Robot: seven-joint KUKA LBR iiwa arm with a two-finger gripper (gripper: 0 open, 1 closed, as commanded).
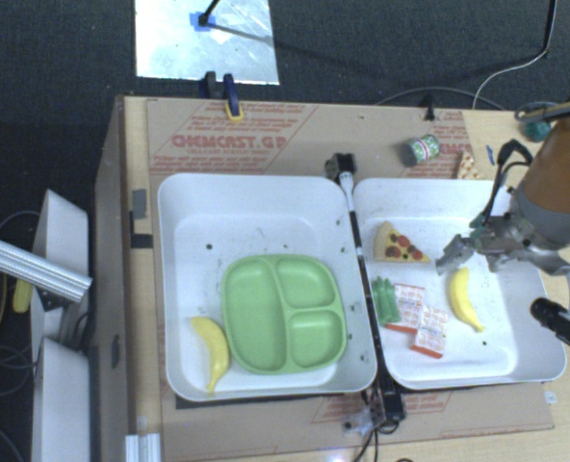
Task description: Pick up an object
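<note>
Over the right-hand bin (516, 369) the grey arm reaches in, its orange band above the wrist, and the gripper (470, 253) hangs low above the bin's upper half. Whether its parts are apart or together cannot be told from this slant view, as the tip is a small grey blur. Nothing is visibly held.

Just below the gripper lies a yellow banana (464, 299), resting flat on the bin floor, its upper end very near the tool but with no clear contact. To its left sit a toy pizza slice (398, 243), a green packet (387, 301) and two red-and-white sachets (420, 320), all lying loose and close together. Across the divider, the left-hand bin (184, 200) carries a green compartment plate (283, 313) with a second banana (211, 351) touching its lower left edge. On the desk (295, 128) behind the bins stands a small green can (423, 149).

As for progress, the pick looks not yet made: every object rests on a bin floor and none is lifted. The approach seems close to done, with the right-hand banana the likeliest target. Left to do, by this reading: settle onto the object, close on it, and raise it clear of the bin
</note>
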